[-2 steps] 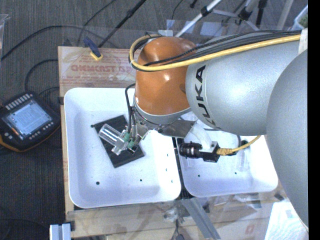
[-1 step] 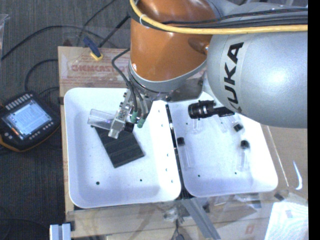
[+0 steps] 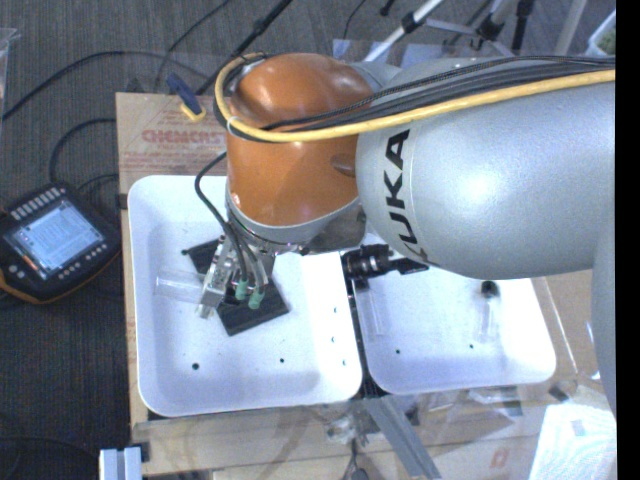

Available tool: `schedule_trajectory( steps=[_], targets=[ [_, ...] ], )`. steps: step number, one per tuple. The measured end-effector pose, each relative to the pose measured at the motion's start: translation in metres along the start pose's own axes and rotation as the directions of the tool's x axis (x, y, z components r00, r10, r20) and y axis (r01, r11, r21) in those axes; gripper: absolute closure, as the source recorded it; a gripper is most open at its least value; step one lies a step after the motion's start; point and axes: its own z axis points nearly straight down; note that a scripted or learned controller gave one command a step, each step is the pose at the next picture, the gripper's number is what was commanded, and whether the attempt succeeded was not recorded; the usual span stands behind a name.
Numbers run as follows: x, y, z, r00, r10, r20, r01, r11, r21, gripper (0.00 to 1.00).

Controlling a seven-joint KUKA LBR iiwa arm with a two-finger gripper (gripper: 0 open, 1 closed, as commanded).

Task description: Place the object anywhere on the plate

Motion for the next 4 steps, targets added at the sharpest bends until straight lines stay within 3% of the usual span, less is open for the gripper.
schedule_trajectory(
  steps=[1,2,3,4],
  targets=[
    [-0.035,0.012,-0.070,0.947,-0.321,0.004,0.321,0.947,-0.001,1.00],
    [-0.001,0.000,-0.107,0.920,-0.393,0.004,0.393,0.920,-0.001,1.00],
    [-0.053,0.019,-0.071,0.926,-0.377,0.002,0.377,0.926,-0.003,1.00],
    [-0.015,0.006,-0.145,0.949,-0.315,0.004,0.315,0.949,-0.003,1.00]
  ],
)
